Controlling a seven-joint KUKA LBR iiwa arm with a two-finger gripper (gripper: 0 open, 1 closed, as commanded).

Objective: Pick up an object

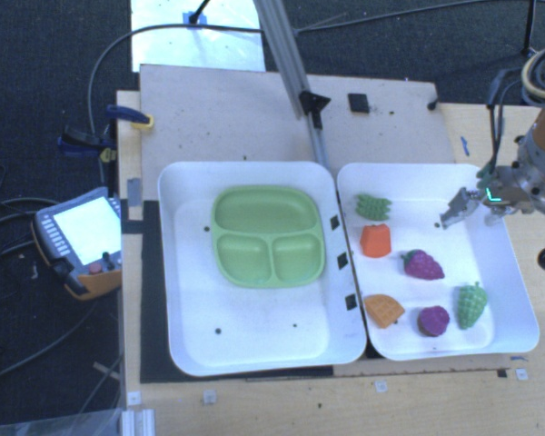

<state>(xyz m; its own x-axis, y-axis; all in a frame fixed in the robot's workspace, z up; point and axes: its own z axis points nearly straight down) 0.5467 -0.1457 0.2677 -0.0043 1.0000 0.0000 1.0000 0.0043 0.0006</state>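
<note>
You see gripper [458,209] over right bin [518,321], upper right part, above bare floor; fingers' state can't tell. Toy foods lie below: purple grapes [422,264] nearest, orange block [375,241], green grapes [470,304].

Even, diffuse light falls from above, and shadows are faint and short. The two white bins [254,343] are the brightest surfaces, nearly washed out on their floors. A pale sheet [195,16] beyond the bench's far edge glares bluish white. The dark floor [36,62] around the bench stays dim and grainy. Focus is soft overall; small things show blurred edges.
</note>
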